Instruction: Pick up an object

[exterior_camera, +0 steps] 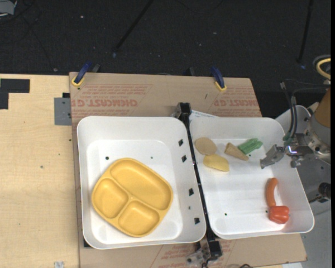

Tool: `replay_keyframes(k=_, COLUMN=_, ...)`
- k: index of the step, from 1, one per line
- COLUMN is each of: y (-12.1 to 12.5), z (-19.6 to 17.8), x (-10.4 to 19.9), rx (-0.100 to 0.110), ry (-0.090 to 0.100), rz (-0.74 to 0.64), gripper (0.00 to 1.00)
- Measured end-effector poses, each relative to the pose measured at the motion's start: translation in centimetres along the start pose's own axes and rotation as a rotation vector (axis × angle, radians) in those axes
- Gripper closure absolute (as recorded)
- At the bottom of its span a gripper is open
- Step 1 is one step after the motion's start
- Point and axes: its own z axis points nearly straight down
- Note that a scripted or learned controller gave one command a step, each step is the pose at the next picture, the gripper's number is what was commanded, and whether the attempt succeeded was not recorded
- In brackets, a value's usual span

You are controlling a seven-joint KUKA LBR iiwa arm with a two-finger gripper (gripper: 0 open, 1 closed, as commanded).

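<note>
One arm low over right bin [301,228] edge; jaws' state unclear.

Little of the arm [318,130] is in sight, at the right side: a rounded pale grey shell, a patch of dull orange-tan on its upper part, and a loop of yellowish cable above that. Thin dark cables run down alongside the shell to a cluster of silver-grey metal parts, where a small bluish-white light glows. From that cluster the gripper [269,158] sticks out as a short, dark grey, angular piece of metal with a blunt tip, too small and blurred for screws or markings to be made out.
</note>
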Motion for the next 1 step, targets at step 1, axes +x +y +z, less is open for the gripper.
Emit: replay_keyframes(k=1, y=-0.87, z=-2.68, x=5.05, rx=-0.002, ry=0.001, rz=-0.004, gripper=0.0)
